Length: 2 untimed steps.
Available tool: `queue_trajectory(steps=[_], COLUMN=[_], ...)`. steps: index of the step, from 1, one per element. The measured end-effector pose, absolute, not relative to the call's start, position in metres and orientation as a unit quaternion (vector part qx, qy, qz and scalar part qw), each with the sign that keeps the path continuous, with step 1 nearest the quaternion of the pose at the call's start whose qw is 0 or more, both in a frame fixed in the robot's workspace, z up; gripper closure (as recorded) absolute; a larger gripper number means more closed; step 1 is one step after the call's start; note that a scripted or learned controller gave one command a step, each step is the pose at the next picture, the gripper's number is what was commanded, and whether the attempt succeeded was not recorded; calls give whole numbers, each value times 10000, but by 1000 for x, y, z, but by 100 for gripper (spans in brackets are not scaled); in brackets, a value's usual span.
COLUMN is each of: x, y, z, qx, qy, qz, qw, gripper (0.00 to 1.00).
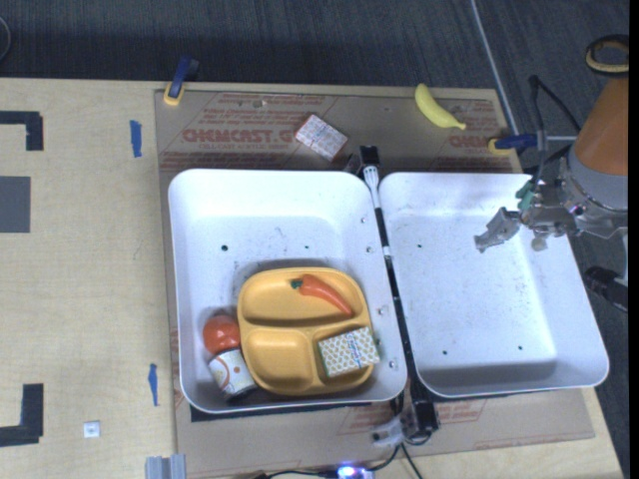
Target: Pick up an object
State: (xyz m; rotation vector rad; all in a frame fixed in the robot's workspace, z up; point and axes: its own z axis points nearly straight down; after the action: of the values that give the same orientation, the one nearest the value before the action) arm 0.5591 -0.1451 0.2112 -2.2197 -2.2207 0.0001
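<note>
While the gripper [504, 230] is hanging over the right bin [469, 357] with nothing between its fingers (their spread is unreadable), all pickable items are sitting in the left bin [200, 208]: carrot [321, 292] and packet [347, 351] in the tray [272, 359], ball [222, 334] beside it. Risk: closing on air, or clipping the bin walls while crossing.

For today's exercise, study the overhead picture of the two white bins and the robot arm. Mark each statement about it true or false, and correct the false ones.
1. The yellow divided plastic tray lies in the left white bin. True.
2. The orange carrot-shaped toy lies on the bench outside the bins. False: it rests in the tray's upper compartment.
3. The yellow banana lies on the brown board behind the bins. True.
4. The two-finger gripper is over the left bin. False: it is over the right white bin.
5. The patterned green-and-white block sits in a lower tray compartment. True.
</note>
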Motion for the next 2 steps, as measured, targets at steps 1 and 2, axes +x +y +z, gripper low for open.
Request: queue_trajectory(steps=[1, 2], x=[584, 531], y=[-223, -224], z=[262, 250], qx=[-7071, -7072], qy=[-7071, -7070], qz=[0, 3], qw=[-18, 5], gripper=[0, 0])
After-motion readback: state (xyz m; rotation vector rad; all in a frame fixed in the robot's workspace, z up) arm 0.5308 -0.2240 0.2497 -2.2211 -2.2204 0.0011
